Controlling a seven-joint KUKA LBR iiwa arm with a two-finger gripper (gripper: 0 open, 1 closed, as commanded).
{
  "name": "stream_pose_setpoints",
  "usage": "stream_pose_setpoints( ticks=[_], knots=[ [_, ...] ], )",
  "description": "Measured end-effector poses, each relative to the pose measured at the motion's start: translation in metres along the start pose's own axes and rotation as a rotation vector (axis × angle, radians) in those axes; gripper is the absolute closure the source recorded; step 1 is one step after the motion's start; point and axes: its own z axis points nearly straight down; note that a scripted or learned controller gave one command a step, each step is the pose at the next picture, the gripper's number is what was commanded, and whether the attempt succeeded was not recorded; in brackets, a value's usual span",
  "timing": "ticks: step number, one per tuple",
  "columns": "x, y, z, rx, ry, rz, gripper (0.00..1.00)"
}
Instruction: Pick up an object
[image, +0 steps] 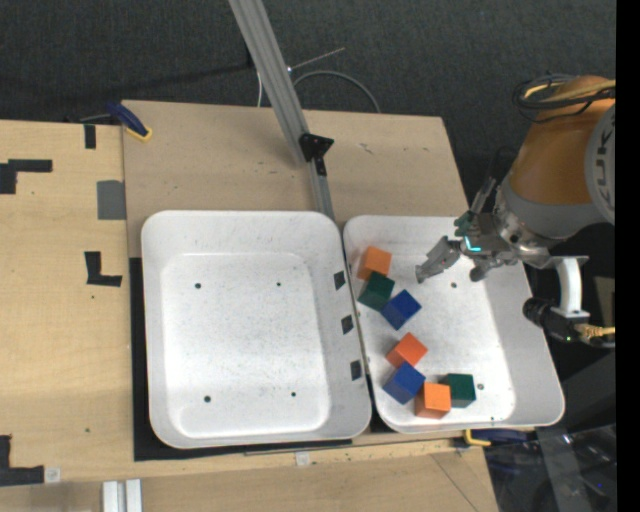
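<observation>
Your gripper (462, 262) hangs over the upper part of the right bin (520, 330), right of centre in the frame. Its fingers look spread with nothing between them, though the slanted view leaves that uncertain. The nearest targets sit just to its left: an orange cube (375, 262), a green cube (377, 292) and a blue cube (401, 308), packed close. Expect trouble there: a finger may land on a neighbour and shove the cluster aside. The lower group by the orange block (407, 350) is equally crowded.
</observation>
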Motion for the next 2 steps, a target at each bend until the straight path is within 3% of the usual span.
stream_pose_setpoints(
  ticks=[1,2],
  knots=[
    [0.000,0.001,-0.003,-0.005,-0.001,-0.002,0.00],
    [-0.006,0.001,0.043,0.000,-0.001,0.000,0.00]
  ],
)
